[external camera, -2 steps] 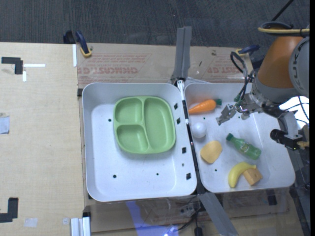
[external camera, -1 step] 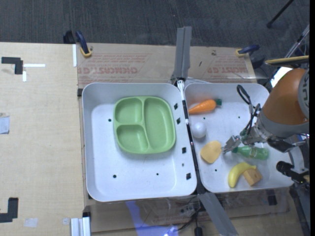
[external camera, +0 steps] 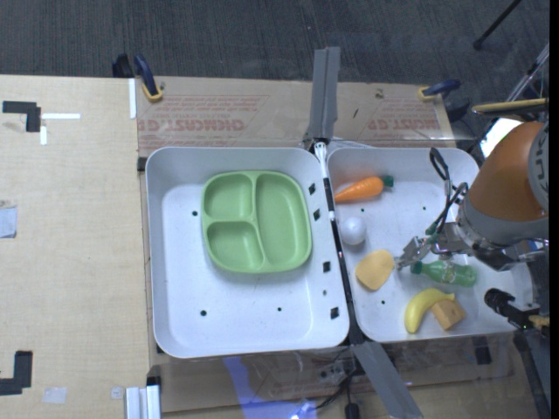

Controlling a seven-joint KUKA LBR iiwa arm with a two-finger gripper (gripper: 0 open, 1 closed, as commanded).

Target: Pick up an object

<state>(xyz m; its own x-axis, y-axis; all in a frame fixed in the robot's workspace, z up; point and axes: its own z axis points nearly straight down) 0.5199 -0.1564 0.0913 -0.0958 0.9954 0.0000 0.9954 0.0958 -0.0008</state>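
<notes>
Camera view is showing the arm (external camera: 511, 190) reaching in from three o'clock and hanging over the right bin (external camera: 397, 157). Gripper (external camera: 417, 253) is sitting low near that bin's centre, with its fingers spread open and nothing between them. A green bottle (external camera: 445, 273) is lying on its side just at four o'clock of the gripper, close to the fingers; I cannot tell whether it is touching them. A yellow chip (external camera: 375, 270) is lying just at eight o'clock of the gripper. A white ball (external camera: 352, 229) is resting near the bin's left wall, and a carrot (external camera: 362, 188) is lying at twelve o'clock of it. A banana (external camera: 422, 307) is lying at the bin's six o'clock, touching a bread piece (external camera: 450, 313). Left bin (external camera: 175, 304) is holding a green plate (external camera: 257, 222), upright and flat.
</notes>
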